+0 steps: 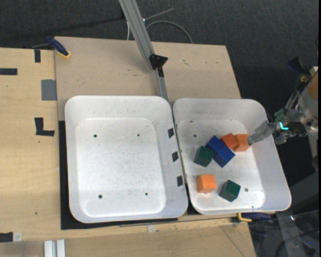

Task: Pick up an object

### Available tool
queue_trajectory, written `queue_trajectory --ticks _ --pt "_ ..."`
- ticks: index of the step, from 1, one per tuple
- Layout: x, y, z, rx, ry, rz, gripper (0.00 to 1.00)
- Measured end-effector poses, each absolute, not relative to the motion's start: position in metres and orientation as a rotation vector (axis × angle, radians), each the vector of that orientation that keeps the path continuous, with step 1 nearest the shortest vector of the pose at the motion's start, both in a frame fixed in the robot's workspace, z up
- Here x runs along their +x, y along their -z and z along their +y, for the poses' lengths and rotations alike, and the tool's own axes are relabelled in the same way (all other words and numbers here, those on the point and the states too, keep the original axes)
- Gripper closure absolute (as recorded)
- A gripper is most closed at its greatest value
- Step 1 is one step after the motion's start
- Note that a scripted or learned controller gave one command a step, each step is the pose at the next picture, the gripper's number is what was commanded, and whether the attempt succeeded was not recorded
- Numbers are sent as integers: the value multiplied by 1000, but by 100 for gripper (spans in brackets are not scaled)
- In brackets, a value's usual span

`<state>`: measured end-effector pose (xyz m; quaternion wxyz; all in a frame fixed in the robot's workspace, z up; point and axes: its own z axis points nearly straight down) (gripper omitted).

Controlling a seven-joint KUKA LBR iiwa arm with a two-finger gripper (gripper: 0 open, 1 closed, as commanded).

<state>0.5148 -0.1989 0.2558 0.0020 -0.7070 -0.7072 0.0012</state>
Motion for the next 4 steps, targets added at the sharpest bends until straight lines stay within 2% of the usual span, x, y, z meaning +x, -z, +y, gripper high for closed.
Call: queue_trajectory --ticks 1,2,3,4 --pt "516 -257 -199 -2219 -1 -2223 0" --pt "524 -208 -195 -2216 -6 -2220 0" --pt "522 -163 -191 -2216 -6 -2219 0" --pt "533 -112 -189 -2218 9 -2223 0"
